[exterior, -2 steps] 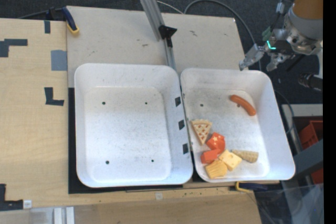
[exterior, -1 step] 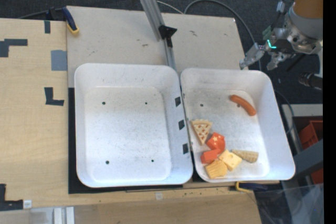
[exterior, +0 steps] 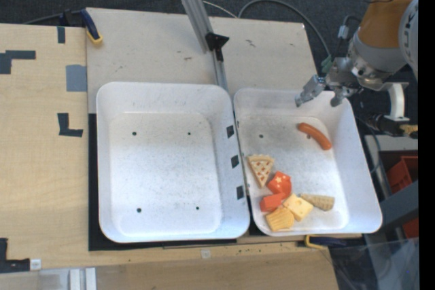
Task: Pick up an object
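Crowding the right bin's (exterior: 360, 166) near corner, five food pieces are lying heaped together, with one sausage (exterior: 315, 135) lying apart, so I'm judging it the easiest pick. My pincer (exterior: 319, 94) is hovering above the far rim, prongs apart, gripping nothing.
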You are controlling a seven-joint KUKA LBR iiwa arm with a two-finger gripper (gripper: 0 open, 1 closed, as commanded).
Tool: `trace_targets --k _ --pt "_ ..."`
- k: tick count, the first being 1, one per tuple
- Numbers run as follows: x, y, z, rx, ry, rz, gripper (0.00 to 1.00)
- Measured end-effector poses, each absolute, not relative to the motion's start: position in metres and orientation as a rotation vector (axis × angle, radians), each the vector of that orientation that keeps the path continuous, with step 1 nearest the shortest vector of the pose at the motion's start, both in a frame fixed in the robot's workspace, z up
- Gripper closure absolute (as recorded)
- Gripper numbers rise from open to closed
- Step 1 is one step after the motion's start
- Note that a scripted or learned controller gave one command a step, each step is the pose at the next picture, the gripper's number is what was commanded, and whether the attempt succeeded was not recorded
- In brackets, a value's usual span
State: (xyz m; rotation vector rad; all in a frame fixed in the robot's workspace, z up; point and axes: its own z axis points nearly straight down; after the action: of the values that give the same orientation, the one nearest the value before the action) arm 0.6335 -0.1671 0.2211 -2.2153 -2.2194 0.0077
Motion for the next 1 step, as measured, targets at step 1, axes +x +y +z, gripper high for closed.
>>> trace_targets --k 1 --pt "0.6231 -0.1679 0.1618 -2.216 -2.219 0.008 0.0"
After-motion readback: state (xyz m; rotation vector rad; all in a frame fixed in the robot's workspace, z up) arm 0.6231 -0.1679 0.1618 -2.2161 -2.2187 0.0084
